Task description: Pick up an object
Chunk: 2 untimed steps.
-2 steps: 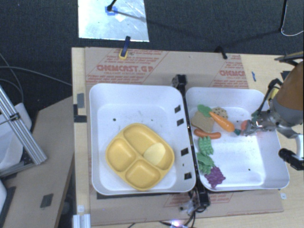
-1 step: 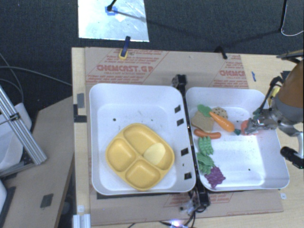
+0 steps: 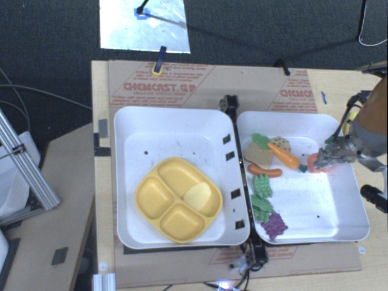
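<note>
On the left of the surface (image 3: 103, 223) we see the left bin (image 3: 130, 126) holding a yellow divided tray (image 3: 177, 200), its compartments bare of any toy. Moving right past the clips at the seam, we come to the right bin (image 3: 339, 217), where the play food lies in a loose cluster along the bin's left half: a tan slice of bread (image 3: 259, 155) beside a speckled cookie (image 3: 280, 143), an orange carrot (image 3: 283, 155) lying slantwise across them, a red sausage (image 3: 265, 171) just below, green leafy pieces (image 3: 262, 196) further down and a purple bunch of grapes (image 3: 275, 224) near the bin's lower left. Farther right, a small red piece (image 3: 314, 162) sits on the bin floor, and the pincer (image 3: 325, 155) is low over it, touching or nearly so. We cannot tell how the pincer stands, nor whether it has any grip on the red piece. We judge the task to be at the grasp itself: the arm is at a target, nothing is lifted clear of the bin, and the closing and raising appear to remain.
</note>
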Motion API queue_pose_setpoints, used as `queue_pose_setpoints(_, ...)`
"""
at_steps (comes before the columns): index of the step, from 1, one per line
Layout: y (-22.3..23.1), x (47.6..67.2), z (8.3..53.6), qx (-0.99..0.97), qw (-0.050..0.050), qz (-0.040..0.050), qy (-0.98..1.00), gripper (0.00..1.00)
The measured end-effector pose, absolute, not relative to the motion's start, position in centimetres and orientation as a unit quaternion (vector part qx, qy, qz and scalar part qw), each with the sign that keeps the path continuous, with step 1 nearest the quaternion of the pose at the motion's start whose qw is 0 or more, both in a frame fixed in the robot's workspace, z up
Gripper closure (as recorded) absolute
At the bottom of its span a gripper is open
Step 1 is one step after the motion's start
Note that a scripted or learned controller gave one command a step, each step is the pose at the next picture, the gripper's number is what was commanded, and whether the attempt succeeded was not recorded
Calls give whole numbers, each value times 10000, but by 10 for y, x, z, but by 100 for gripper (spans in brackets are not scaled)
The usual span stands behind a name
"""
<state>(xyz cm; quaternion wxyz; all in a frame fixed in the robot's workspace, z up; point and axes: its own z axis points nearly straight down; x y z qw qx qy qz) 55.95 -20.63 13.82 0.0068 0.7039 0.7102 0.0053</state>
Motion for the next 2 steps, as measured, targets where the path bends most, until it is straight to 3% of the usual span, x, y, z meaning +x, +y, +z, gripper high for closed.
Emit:
queue_pose_setpoints(1,-201,518,82,7072,-20,-7,7070,100)
queue_pose_setpoints(2,-182,546,85,7048,13,11,7094,100)
